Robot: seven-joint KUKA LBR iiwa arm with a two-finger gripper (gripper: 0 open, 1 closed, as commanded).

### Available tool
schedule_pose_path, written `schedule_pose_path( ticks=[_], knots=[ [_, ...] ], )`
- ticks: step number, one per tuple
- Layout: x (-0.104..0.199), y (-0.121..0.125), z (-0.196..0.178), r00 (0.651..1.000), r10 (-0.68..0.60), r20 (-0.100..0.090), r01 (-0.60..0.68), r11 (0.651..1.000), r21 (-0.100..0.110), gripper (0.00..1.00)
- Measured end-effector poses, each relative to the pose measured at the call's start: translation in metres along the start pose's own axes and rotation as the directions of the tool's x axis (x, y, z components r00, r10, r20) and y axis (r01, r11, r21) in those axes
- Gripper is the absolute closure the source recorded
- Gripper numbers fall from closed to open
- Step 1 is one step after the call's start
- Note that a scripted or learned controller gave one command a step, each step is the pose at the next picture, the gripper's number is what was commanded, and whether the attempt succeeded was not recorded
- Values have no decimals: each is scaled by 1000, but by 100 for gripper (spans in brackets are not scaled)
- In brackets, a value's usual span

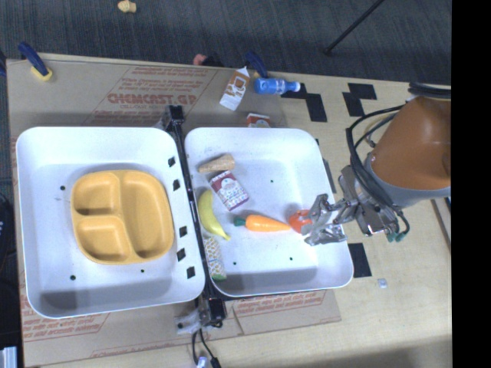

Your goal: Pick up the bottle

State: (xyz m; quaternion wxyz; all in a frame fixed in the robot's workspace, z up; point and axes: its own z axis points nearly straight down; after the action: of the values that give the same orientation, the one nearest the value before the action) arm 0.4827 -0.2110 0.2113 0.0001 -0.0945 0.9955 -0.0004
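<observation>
Although small and probably light, the bottle (276, 87) looks like smooth hard plastic and may slip; a grasp across its blue body, not the cap, seems soundest. It lies on its side on the bench, outside and behind the right bin (337, 263). The gripper (321, 225) hangs well apart, over that bin's near-right part beside the carrot (265, 223). Whether it is clenched or released cannot be told.

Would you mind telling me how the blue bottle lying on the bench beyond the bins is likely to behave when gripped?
The blue bottle lies on its side on the flat cardboard, so it would probably roll if nudged. It looks small, likely light plastic. Its round body may slip between two fingers.
</observation>
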Motion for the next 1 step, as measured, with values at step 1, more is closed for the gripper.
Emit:
schedule_pose_path(
  ticks=[1],
  knots=[
    [-1, 0, -10, 994, -110, 1, 110, 994, 1, 100]
  ],
)
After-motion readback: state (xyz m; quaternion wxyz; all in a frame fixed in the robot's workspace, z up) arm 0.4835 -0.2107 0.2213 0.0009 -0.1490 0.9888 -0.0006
